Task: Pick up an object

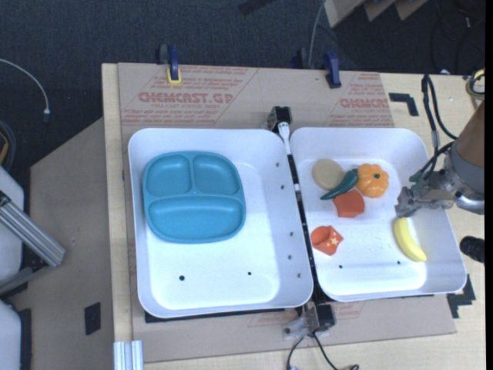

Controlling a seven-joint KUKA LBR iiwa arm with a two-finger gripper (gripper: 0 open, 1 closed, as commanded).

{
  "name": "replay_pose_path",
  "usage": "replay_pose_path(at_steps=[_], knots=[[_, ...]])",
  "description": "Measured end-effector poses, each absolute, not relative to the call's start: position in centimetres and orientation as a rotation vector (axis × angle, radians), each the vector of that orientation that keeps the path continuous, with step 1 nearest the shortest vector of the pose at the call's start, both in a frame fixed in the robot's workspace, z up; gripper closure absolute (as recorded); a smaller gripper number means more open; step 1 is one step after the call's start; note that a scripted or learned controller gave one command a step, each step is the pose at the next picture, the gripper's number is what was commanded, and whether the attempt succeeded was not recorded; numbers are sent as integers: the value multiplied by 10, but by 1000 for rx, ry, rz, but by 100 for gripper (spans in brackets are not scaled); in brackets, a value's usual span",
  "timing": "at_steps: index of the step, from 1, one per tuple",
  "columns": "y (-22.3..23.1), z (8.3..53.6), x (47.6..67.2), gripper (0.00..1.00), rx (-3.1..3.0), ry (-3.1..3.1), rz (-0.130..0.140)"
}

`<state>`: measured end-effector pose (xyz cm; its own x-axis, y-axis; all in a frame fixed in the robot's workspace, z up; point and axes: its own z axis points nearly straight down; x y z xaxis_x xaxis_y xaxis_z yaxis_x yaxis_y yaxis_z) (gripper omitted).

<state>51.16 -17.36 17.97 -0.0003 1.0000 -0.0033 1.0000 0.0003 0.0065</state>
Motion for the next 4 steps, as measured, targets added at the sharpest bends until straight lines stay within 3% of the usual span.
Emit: replay_pose_path(at_steps=[1,3,4], knots=[[-174,222,513,100,2215,2218,4],[-55,218,519,100,2215,2232,4],[6,218,533,100,2213,2229,4]])
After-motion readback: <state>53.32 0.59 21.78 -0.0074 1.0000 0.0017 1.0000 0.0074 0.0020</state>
